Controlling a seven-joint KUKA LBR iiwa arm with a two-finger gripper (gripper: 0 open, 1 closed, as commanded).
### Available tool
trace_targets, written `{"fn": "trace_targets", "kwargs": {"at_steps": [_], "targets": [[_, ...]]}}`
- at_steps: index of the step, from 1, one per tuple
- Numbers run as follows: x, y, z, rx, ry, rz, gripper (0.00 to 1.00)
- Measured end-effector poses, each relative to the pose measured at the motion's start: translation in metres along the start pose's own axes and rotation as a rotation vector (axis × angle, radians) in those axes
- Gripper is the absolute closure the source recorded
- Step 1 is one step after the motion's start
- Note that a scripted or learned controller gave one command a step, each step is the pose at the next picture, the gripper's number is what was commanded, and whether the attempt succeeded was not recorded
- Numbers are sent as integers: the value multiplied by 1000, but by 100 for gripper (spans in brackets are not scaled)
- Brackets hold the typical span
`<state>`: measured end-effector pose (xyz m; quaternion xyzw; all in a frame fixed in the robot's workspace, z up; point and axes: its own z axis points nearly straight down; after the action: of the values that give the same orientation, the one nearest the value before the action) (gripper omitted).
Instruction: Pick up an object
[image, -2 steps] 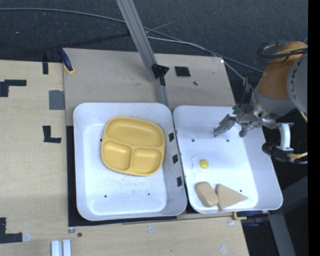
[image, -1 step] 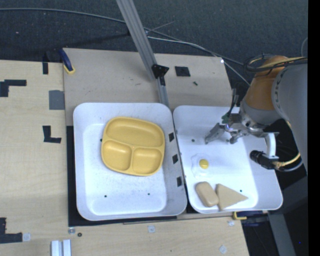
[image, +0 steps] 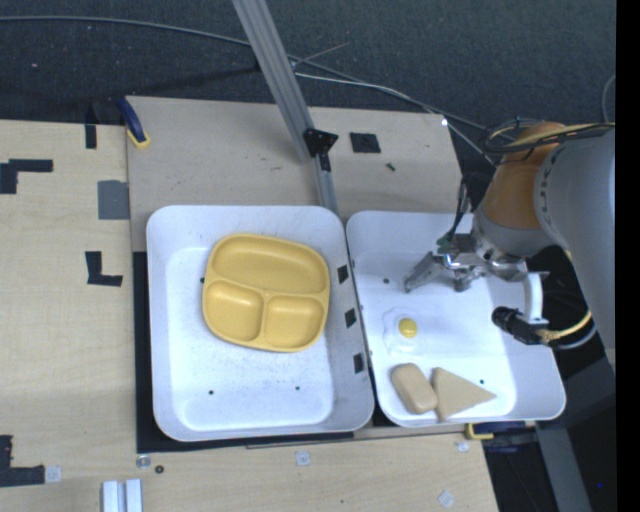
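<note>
Arm: grey, smooth cylinder with an orange band (image: 515, 190) above the wrist, entering over the right bin's far right corner.
Gripper (image: 420, 278): metallic, hanging low over the far half of the right bin; its two thin fingers (image: 425, 268) are spread apart in a narrow V pointing toward the bin's left edge, with nothing between them.
Right bin (image: 520, 390): shallow, glossy white plastic with rounded corners.
Fried egg toy (image: 405, 328): small flat white patch with a round yellow dome, near the middle of the right bin, just beside and nearer than the fingertips, not touching them.
Bread roll (image: 411, 387): tan, rounded oblong, matte, at the near edge of the right bin.
Wedge (image: 460, 392): pale tan triangular slice, flat, touching the roll's right side along the same near edge.
Left bin (image: 175, 380): white, shallow, rounded rim.
Yellow tray (image: 266, 291): smooth moulded plastic, rounded square with three sunken compartments, lying tilted in the far half of the left bin.
Bench (image: 60, 300): pale wood-grain surface with black tape marks.
</note>
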<state>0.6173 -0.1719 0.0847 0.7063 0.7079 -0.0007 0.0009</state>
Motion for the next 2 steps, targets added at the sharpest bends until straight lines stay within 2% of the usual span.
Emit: {"fn": "trace_targets", "kwargs": {"at_steps": [1, 2], "targets": [[-1, 2, -13, -6, -3, -1, 100], [6, 7, -73, -4, 2, 0, 100]]}}
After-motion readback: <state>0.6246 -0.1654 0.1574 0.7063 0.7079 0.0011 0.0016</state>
